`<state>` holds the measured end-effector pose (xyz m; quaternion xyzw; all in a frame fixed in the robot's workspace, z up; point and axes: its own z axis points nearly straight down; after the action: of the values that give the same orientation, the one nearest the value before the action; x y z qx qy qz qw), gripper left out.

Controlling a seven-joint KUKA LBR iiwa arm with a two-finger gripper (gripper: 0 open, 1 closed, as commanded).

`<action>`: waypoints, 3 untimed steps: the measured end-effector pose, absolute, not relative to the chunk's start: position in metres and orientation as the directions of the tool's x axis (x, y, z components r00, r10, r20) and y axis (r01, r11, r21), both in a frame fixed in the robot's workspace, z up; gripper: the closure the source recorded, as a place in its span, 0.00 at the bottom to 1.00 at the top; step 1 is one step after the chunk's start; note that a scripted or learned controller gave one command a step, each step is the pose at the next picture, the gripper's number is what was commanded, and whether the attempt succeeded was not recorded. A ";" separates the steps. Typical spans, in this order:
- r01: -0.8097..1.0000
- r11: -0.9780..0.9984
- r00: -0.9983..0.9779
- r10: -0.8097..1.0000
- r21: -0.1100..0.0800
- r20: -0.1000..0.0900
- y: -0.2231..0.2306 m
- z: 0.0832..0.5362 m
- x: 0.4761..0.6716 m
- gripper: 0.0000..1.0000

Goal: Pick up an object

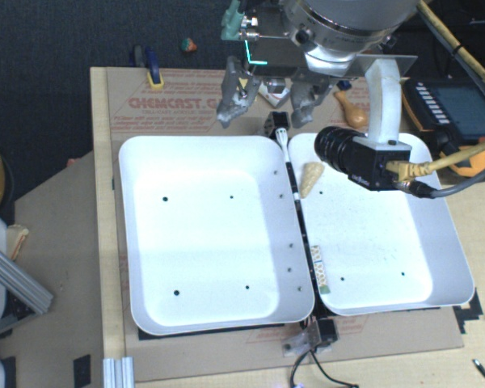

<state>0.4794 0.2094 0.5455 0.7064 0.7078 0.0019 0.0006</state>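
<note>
A small tan cone-shaped object (310,178) is seen lying in the right shallow white bin (404,285), near its far left corner beside the divide from the left white bin (145,241). Farther back, the grey arm's jaws (267,103) are seen spread open with nothing between them, above the cardboard-covered tabletop (170,103) just behind the bins.

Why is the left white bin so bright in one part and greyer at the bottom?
In the camera view, light glares off the upper part of the left bin, washing it out, while a soft grey shadow lies across its lower half; the right bin looks duller and speckled; the claw near the top edge looks slightly blurred.
</note>
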 end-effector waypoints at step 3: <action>1.000 0.002 -0.002 1.000 0.004 0.002 0.209 0.546 0.479 0.00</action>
<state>0.4794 0.2094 0.5455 0.7065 0.7077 0.0019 0.0007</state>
